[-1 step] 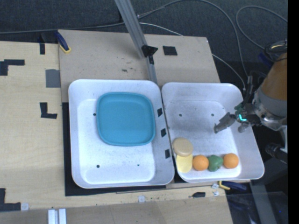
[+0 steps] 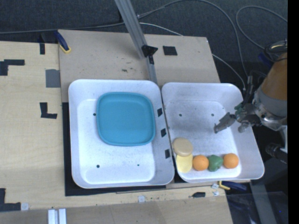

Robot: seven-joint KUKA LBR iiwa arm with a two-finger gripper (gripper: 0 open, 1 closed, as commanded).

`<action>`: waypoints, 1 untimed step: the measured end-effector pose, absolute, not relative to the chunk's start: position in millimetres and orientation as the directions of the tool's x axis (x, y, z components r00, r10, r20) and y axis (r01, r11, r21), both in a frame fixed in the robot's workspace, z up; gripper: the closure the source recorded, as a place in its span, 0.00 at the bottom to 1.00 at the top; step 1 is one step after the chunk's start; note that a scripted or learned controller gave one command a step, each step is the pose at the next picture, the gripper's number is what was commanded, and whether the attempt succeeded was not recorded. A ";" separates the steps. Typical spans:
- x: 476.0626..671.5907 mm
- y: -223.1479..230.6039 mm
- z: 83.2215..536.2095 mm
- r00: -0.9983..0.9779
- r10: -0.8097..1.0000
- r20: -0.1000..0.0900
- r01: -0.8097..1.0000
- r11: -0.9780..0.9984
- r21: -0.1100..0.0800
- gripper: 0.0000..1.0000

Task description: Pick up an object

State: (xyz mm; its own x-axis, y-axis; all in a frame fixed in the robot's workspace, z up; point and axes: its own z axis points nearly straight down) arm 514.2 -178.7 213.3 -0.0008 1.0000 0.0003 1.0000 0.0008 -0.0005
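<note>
A row of small objects, a pale yellow cylinder (image 2: 183,155), two orange balls (image 2: 200,163) and a green lump (image 2: 215,162), is seen along the right white bin's (image 2: 187,97) near wall. The two-finger gripper (image 2: 232,122) hovers above that bin's right side, its dark fingers spread and gripping nothing; the arm is cut off at the right. A square turquoise plate (image 2: 125,118) lies in the left white bin (image 2: 79,125).

The surface (image 2: 28,125) is light wood with black tape marks and one grey patch (image 2: 53,77). A tan board (image 2: 107,50) lies on it, scuffed near its middle, carrying two black squares. A grey pole (image 2: 133,27) slants across the board from the top edge to the gap between the bins. A blue and yellow clamp (image 2: 63,43) sits at the board's far left corner. Cables (image 2: 233,22) loop over the dark floor (image 2: 187,13) beyond the board.
</note>
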 end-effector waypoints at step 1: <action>503.8 -178.0 164.7 0.000 1.000 0.001 1.000 0.000 -0.005 0.00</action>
State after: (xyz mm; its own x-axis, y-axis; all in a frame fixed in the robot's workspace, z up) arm 503.8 -178.0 164.7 -0.0002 1.0000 0.0010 1.0000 0.0002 -0.0048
